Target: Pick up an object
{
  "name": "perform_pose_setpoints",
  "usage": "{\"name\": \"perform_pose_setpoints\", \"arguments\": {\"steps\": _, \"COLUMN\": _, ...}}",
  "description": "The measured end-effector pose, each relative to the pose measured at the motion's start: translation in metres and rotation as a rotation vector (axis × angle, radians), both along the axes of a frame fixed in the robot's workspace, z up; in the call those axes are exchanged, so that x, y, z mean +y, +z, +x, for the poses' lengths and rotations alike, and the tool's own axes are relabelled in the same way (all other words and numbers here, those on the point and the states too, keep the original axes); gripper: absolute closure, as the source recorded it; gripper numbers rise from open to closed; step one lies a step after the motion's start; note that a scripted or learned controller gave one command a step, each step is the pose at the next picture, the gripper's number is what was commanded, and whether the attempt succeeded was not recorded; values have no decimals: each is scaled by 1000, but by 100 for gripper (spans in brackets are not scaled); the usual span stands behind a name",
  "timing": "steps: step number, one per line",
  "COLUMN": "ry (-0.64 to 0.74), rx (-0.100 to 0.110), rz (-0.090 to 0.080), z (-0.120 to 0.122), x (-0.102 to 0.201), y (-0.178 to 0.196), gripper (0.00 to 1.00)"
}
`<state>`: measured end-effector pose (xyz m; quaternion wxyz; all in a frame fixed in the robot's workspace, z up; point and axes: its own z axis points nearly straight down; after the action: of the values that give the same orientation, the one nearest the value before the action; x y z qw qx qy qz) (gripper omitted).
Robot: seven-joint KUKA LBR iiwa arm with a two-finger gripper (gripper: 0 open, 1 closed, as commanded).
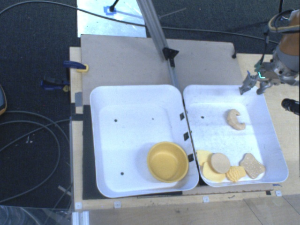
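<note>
fingers spread, nothing btwn | gripper (253, 85) over right bin (274, 139) far rim, ~1 o'clock | croissant (236, 119) at 7 o'clock of gripper, alone | prob light, stiff, toy-like; grab across mid curve

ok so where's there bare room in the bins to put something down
Left bin: bare everywhere but its near right corner, where the yellow bowl sits. Right bin: free left of the croissant; crowded along the near edge with food pieces.
</note>
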<state>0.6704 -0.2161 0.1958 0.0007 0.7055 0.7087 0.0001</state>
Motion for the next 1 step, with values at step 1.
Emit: {"name": "perform_pose_setpoints", "arguments": {"steps": 1, "ry": 0, "rx": -2, "rz": 0, "z": 0, "x": 0, "y": 1, "gripper": 0}}
